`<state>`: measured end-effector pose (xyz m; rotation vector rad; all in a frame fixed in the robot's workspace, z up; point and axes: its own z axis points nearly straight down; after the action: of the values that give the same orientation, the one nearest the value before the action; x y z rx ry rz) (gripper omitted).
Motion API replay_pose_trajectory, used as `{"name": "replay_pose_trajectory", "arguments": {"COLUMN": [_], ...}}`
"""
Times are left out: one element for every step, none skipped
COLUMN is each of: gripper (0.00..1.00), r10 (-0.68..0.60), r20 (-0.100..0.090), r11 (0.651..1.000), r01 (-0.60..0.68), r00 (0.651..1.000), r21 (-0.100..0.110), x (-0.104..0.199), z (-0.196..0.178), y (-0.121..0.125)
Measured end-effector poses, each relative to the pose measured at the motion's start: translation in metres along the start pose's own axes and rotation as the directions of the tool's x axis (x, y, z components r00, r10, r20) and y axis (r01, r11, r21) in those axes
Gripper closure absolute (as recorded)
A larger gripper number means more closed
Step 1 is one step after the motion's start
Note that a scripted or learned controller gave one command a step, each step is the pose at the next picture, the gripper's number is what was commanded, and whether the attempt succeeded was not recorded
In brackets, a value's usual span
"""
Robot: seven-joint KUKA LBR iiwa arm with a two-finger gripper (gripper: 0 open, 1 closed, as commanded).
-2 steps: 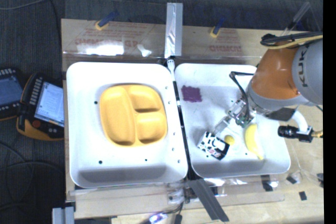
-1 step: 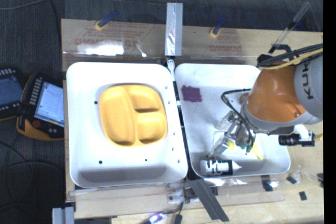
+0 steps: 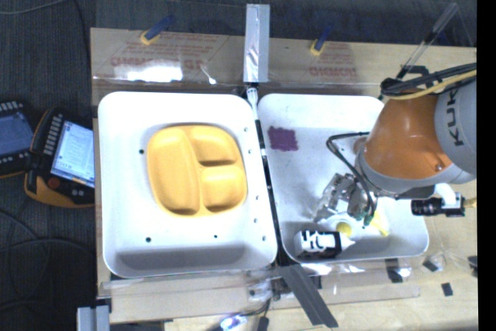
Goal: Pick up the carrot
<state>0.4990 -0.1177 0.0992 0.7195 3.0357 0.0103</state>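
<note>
A wooden surface point(image 3: 364, 58) on dark carpet holds two white bins. The left bin point(image 3: 116, 190) holds a yellow divided tray point(image 3: 195, 169). My gripper point(image 3: 341, 201) hangs over the right bin point(image 3: 310, 120), above a black-and-white bottle point(image 3: 319, 242).

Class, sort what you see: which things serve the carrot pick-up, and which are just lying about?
For the job: hand; right bin where it is working.

Lying about: yellow divided plate; purple item; black-and-white bottle; handheld screen beside the bench.
</note>
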Motion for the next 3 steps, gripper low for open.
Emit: {"name": "replay_pose_trajectory", "arguments": {"gripper": [1.0,1.0,1.0], "r10": [0.029,-0.548,-0.471], "r20": [-0.02,-0.021,-0.021], "r11": [1.0,0.836,0.882], "r01": [-0.029,0.548,0.471], "r00": [0.999,0.836,0.882], "r21": [0.009,-0.005,-0.004], "x": [-0.054,-0.031,-0.004], "z": [-0.015,-0.035,-0.082], "y": [-0.017,0.024,0.065]}}
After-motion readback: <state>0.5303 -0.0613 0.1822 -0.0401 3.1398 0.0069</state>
